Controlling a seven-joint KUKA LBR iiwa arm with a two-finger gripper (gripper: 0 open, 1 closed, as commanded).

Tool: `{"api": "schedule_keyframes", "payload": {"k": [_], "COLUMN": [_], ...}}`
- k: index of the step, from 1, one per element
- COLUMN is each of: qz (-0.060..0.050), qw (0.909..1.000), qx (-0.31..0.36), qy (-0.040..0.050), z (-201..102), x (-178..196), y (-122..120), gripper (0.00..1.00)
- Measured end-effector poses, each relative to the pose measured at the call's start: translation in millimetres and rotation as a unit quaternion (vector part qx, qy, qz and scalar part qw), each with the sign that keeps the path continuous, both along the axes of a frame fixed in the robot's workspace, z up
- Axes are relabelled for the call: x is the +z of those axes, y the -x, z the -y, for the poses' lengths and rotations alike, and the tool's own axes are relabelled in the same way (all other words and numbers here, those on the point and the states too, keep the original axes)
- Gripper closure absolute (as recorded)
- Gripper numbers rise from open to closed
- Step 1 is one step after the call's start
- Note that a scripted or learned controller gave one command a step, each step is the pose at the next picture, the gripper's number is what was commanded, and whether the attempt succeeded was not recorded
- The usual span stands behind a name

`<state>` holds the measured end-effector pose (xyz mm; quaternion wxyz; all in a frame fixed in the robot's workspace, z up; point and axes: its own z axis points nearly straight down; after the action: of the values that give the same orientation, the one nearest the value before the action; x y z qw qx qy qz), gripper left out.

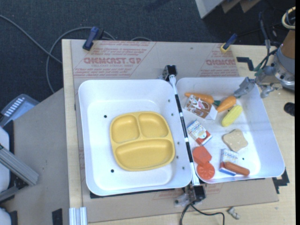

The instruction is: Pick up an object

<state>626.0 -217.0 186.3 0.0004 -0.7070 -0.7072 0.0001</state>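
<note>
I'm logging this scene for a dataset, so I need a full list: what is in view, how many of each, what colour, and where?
Divided plate: one, yellow, three compartments, in the left bin.
Bins: two, white, side by side on the bench; right bin.
Carrot: one, orange, right bin, far side.
Corn cob: one, yellow, beside the carrot.
Cartons: two, white and brown, and a smaller one nearer.
Bread slice: one, tan, right bin middle.
Tomato slices: two, red, near edge.
Sausage: one, red, near corner.
Clamps: two, blue, far bench edge.
Gripper: one, grey, over the right bin's far corner.
</note>
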Motion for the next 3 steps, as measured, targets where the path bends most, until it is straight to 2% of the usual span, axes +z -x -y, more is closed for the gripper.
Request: {"api": "schedule_keyframes", "payload": {"k": [1,2,3], "qz": [0.000,0.001,0.000], "qw": [1.0000,1.0000,1.0000], "qx": [0.001,0.000,0.000], "qy": [0.0001,0.0001,0.0000], "z": [-37.8,-92.3,-108.6], "x": [-98.7,-101.5,-102.0], "y": [1.3,-19.1,62.1], "gripper": [0.00,0.00,0.00]}}
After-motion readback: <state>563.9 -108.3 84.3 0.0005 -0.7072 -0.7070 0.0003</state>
